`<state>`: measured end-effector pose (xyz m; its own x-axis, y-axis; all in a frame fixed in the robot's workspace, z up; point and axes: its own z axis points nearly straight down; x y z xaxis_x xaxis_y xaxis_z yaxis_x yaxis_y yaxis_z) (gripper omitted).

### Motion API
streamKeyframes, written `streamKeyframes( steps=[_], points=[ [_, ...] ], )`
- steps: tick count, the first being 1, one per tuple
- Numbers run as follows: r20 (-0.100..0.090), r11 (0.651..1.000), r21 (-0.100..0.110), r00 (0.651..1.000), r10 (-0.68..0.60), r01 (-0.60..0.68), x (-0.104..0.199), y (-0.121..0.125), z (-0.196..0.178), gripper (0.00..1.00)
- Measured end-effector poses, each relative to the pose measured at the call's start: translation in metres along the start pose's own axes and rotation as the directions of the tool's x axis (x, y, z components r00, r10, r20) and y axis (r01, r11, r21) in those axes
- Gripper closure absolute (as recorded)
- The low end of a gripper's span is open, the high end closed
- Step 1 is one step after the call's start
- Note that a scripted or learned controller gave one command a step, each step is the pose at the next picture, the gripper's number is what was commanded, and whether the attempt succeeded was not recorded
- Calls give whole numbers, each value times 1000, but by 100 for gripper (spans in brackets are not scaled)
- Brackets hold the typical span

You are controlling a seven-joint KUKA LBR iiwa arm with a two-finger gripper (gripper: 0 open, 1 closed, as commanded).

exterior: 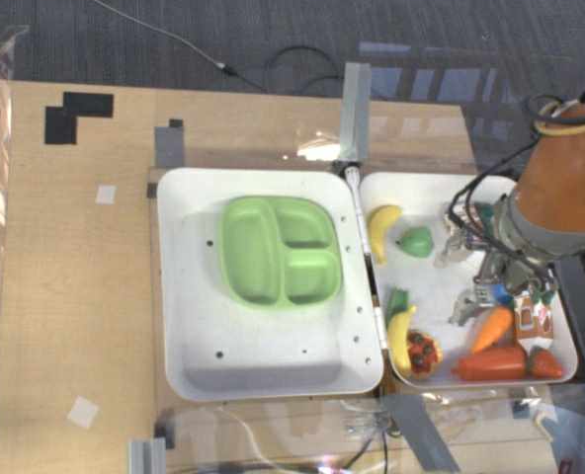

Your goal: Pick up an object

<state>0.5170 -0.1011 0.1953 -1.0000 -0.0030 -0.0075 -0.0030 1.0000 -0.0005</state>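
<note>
The tool [490,299] is hanging low in the right bin [426,191], near its right edge. I cannot tell how its tips are standing. The little orange carrot [492,330] is lying just under it, close to the bin's front right corner, touching the long red pepper [492,364]. The carrot is looking like a toy, so it is probably light, hard and a bit slippery. Taking it across its fat middle seems best.

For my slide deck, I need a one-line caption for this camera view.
Gripper hovers above a carrot in the right bin; a green plate sits in the left bin.
</note>
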Motion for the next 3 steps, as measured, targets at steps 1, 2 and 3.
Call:
streamKeyframes(
  steps=[1,2,3],
  points=[
    [11,1000,3,1000,4,-4,6,-48,105,0],
    [19,1000,5,1000,-4,4,3,-46,92,100],
    [2,958,4,958,-287,287,26,-95,61,100]
  ],
)
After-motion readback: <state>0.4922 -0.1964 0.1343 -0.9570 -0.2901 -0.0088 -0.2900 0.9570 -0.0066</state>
